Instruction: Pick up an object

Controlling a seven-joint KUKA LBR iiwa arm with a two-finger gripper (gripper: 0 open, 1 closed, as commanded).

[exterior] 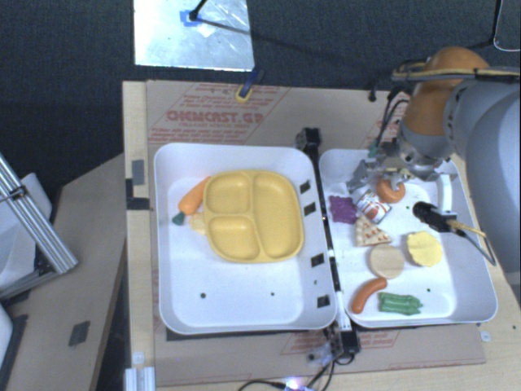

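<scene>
**Operator:** While the arm hangs over the right bin, I put the gripper at the bin's far-left part, low over the toys. Whether it is released or clenched, I cannot tell.

**Spotter:** What lies closest?

**Operator:** A red-and-white can just below it, a purple piece down and left, an orange round piece to its right.

**Spotter:** Pick one?

**Operator:** I judge the can best. I'd centre over it, square to its short width, and descend straight so I don't nudge the pizza slice beneath. The carrot and yellow divided plate sit far left, in the other bin.
</scene>
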